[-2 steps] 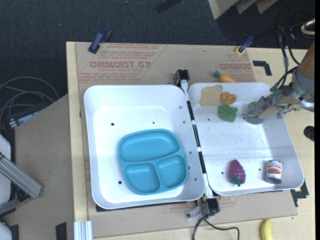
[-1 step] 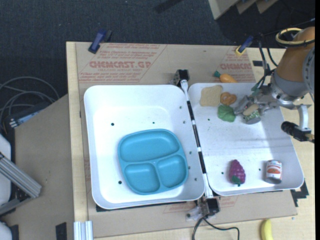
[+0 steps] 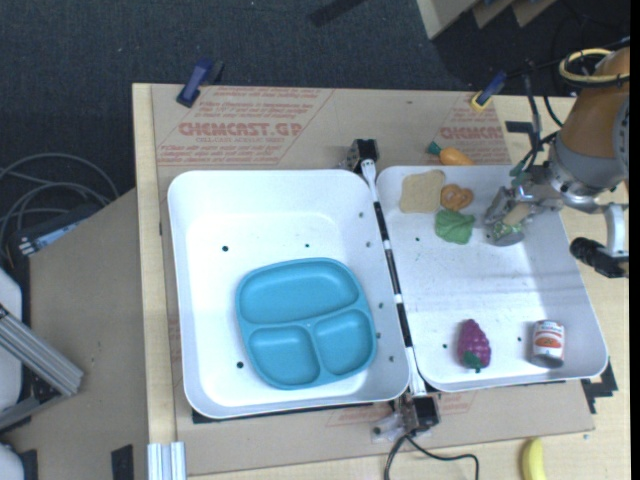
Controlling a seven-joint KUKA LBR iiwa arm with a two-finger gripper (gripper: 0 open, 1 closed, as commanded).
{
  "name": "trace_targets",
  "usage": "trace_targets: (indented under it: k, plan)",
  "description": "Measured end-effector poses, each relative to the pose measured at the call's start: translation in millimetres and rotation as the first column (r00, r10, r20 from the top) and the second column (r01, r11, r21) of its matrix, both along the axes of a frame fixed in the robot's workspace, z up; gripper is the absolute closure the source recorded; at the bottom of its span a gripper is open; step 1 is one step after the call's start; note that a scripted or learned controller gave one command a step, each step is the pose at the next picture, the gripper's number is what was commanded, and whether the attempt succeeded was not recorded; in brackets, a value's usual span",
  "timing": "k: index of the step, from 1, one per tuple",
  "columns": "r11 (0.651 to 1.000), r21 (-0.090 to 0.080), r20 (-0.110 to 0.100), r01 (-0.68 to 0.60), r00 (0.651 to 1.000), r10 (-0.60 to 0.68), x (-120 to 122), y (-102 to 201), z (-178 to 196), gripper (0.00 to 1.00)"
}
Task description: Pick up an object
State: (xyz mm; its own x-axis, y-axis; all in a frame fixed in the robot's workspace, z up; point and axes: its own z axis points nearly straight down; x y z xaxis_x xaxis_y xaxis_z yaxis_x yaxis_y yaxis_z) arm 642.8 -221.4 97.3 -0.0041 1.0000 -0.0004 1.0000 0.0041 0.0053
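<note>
The arm (image 3: 590, 138) reaches in from the right and the gripper (image 3: 507, 223) is low in the upper part of the right bin (image 3: 560, 288), close to its floor. Its fingers seem to be spread a little with nothing between them, but they are small and blurred, so it cannot be told for sure if they are apart or closed. Just to the left of the gripper lies a green piece (image 3: 455, 226), and above that a pretzel (image 3: 456, 197) and a slice of bread (image 3: 422, 191), all three crowded together. A purple grape bunch (image 3: 474, 343) and a small can (image 3: 547, 341) lie well apart near the front edge. A blue tray (image 3: 306, 320) sits in the left bin (image 3: 200, 268). The risk is probably that the gripper closes beside the green piece and not around it, because it stands a bit to the right of it. It could also push the piece into the pretzel, or take only a thin edge that slips out when the arm lifts.
</note>
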Motion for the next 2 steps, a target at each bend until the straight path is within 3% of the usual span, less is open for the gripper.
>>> trace_targets:
  k: [1,2]
  plan:
    - [1.0,0.003,-0.001,-0.001,1.0,0.001,-6,139,89,1.0]
    - [1.0,0.002,-0.008,0.003,1.0,-0.003,-71,181,91,1.0]
